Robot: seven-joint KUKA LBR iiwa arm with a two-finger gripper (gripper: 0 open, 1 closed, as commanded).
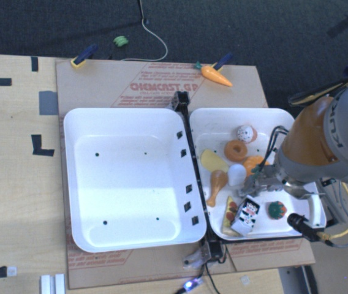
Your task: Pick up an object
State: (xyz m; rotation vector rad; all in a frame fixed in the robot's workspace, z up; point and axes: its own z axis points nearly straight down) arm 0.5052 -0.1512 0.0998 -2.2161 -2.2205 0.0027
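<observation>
Down in the right bin (284,230), the hand (252,187) sits low among the toys, near the bin's middle; how far it is open I cannot tell, nor whether it has hold of anything. Just beside it lie an orange ring (236,150), a pale yellow piece (212,160), a chicken drumstick (217,185) and a white egg shape (237,174). A black-and-white carton (245,216) lies toward the bin's near edge, with a green and red ball (276,210) to its right. A small speckled ball (245,133) rests near the far edge. The left bin (76,164) stands alongside. A toy carrot (215,75) lies on the cardboard sheet (155,87) beyond the bins.
</observation>
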